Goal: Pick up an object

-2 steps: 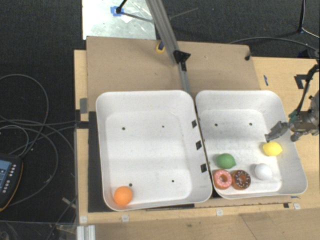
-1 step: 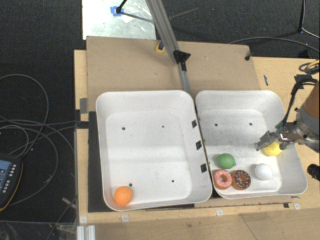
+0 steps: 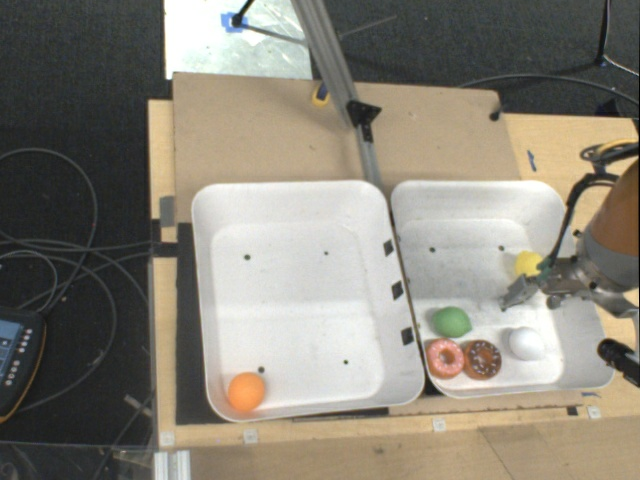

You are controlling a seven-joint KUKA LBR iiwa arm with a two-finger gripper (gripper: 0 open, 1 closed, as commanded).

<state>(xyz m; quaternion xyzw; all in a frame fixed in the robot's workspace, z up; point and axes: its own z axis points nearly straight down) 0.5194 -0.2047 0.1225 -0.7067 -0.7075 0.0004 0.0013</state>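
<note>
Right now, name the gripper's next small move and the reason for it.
Probably a short descent onto the yellow object. The gripper sits in the right bin just beside that object, with nothing visibly between its fingers. The white ball, green object and two donuts lie farther toward the bin's front, so the yellow one looks like the closest target.

Robotics lab: bench (image 3: 460,118) with white bins (image 3: 300,208), floor cables (image 3: 60,268), tripod pole (image 3: 325,38).
</note>
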